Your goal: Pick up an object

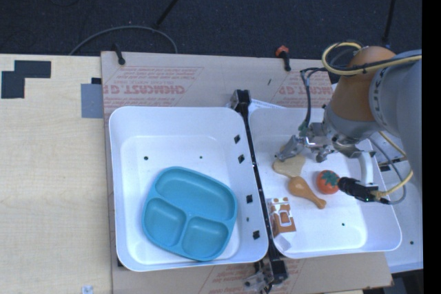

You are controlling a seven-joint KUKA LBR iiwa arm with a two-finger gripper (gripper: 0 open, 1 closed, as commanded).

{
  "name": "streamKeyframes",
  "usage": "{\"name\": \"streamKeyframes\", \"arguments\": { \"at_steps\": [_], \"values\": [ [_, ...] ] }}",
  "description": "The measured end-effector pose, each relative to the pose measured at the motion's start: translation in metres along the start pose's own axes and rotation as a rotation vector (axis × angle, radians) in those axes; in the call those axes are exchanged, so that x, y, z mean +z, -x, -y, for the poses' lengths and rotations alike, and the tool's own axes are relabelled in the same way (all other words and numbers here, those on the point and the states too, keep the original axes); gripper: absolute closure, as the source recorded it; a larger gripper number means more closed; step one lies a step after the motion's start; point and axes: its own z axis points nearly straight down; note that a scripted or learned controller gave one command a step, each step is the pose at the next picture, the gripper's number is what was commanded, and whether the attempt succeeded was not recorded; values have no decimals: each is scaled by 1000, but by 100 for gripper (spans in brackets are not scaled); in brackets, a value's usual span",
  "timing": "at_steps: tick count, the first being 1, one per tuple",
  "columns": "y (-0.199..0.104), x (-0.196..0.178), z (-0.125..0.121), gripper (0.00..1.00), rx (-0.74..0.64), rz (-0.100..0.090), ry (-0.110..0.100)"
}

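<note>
In the right bin (358,234) lie a pale beige flat piece (288,166), a tan toy drumstick (307,191), a red-orange tomato-like toy (328,181) and a small brown and white box (280,215). My gripper (295,147) hangs low over the bin's far left part, just above the far edge of the beige piece. Nothing shows in its grasp. The drumstick and the tomato toy lie just in front of it, to the right.
A blue divided plate (189,213) lies in the left bin (131,141). A black divider (251,175) runs between the bins. Yellow and black cables (386,186) hang from the arm over the right bin's right side.
</note>
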Motion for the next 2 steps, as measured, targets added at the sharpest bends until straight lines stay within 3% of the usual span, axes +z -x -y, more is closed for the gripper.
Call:
{"name": "streamKeyframes", "arguments": {
  "at_steps": [1, 2],
  "values": [
    [0, -12, -2, 100, 0, -1, 5],
    [-2, -76, -2, 100, -1, 1, 5]
  ]
}}
